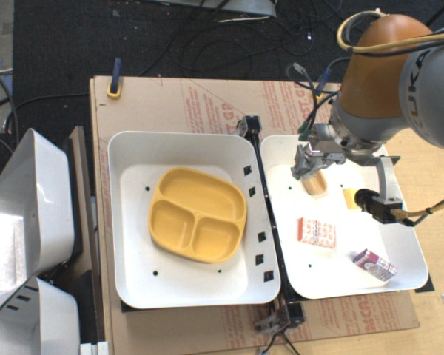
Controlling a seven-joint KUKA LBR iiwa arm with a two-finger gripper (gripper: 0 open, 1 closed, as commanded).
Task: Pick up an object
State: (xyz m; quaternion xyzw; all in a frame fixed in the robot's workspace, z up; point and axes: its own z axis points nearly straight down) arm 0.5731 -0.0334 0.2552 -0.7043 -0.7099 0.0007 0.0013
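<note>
My gripper (pixel 308 166) hangs over the far left part of the right bin (pixel 418 261). A small tan block (pixel 315 185) lies right under its tip, touching or nearly touching it; I cannot tell whether it is gripped. A red and white packet (pixel 317 232) lies flat in the middle of the same bin. Near that bin's front right corner rests a small purple and white carton (pixel 375 265). A little yellow piece (pixel 351 197) sits to the right of the tan block, partly behind a black fitting (pixel 371 203) on the arm's cable.
The left bin (pixel 126 220) holds a yellow divided plate (pixel 196 214). A black divider strip (pixel 265 220) runs between the bins. White tubs (pixel 26 213) stand off the bench at the left. The arm's orange band (pixel 385 58) looms over the right bin's far edge.
</note>
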